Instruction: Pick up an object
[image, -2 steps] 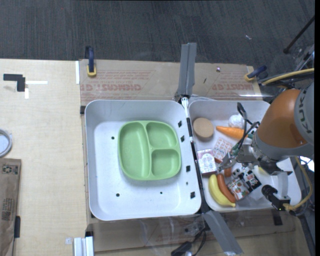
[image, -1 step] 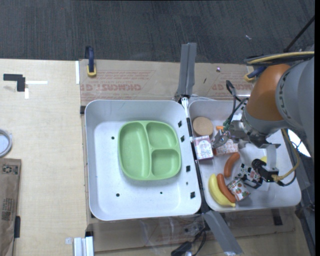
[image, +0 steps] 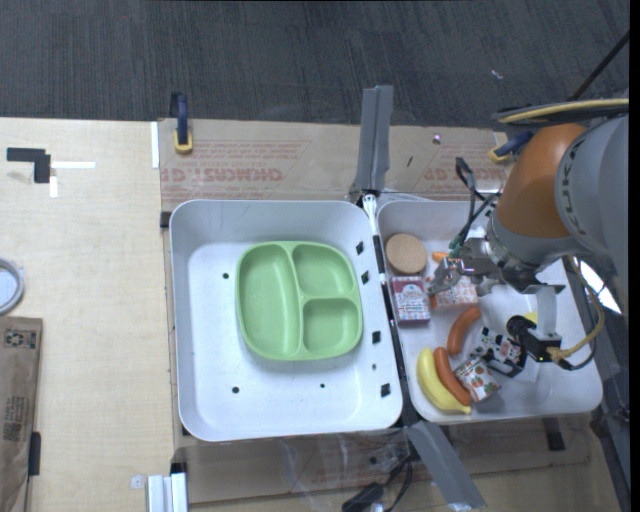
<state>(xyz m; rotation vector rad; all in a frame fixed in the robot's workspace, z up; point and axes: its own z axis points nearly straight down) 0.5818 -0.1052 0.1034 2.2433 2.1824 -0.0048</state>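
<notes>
The arm's wrist hides the fingers above the right bin, so their state is unclear.

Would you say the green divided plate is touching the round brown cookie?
Apart: the camera view shows the green divided plate and round brown cookie in separate bins.
</notes>
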